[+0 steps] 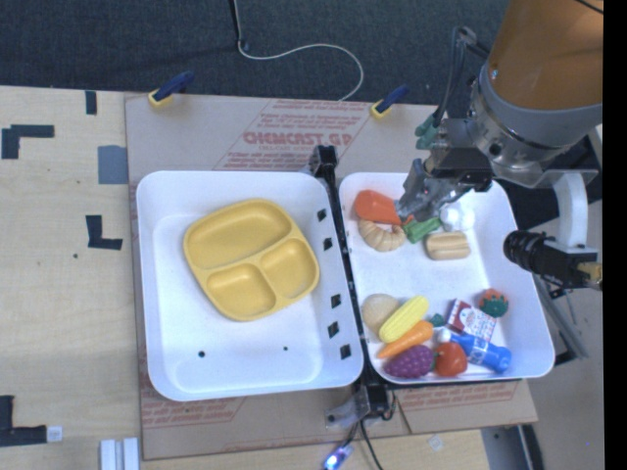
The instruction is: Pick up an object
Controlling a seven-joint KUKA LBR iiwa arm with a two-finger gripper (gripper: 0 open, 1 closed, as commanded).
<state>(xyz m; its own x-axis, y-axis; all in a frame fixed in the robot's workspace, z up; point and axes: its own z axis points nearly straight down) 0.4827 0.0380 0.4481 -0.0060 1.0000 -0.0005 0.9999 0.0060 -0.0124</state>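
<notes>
The cardboard sheet (294, 135) under the bins bears red, upside-down print reading roughly "CHEMCAST GP".

Bench setup, my overhead feed.
I see a cardboard sheet (294, 135) clamped by blue-yellow clips (170, 87), tan bench (59, 262) with black tape marks, dark carpet (118, 18), white cable (294, 52).

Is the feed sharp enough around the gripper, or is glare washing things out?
Camera view: even lighting, soft shadows; the gripper is slightly blurred over the right bin, and a white item beside it blends into the bin floor; the yellow plate and toy corn read crisply.
</notes>
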